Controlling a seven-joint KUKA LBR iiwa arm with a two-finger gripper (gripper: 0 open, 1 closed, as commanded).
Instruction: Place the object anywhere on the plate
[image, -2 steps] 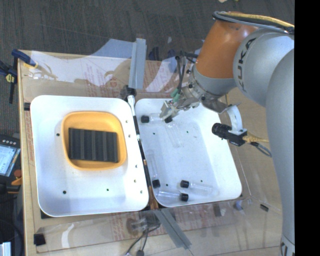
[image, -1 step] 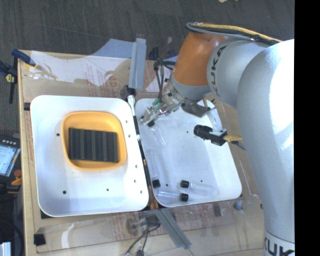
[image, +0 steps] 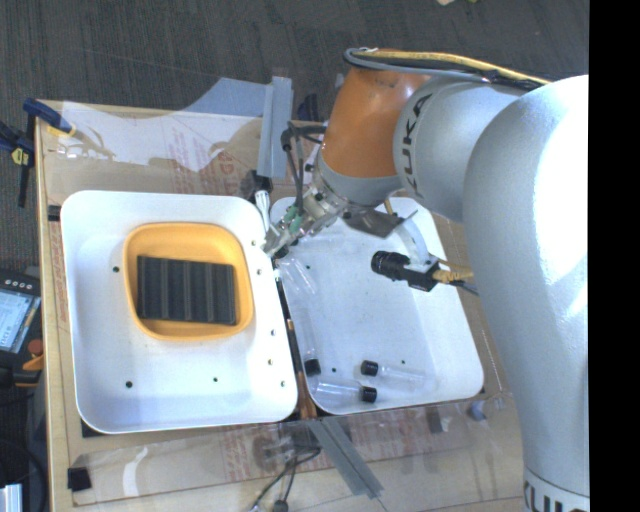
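The plate (image: 187, 243) is yellow and squarish, with a dark ribbed centre. It lies flat, left of the gripper (image: 283, 236). Clear black-capped tubes (image: 395, 375) lie below the gripper.

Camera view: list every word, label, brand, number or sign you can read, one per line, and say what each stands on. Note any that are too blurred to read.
"KUKA" – on the grey arm, sideways beside the orange band; only partly legible.
Letters at the arm's lower edge – cut off, unreadable.
Faint red print on the board behind the bins – too blurred to read.
Screen of the device at the left edge – too small to read.
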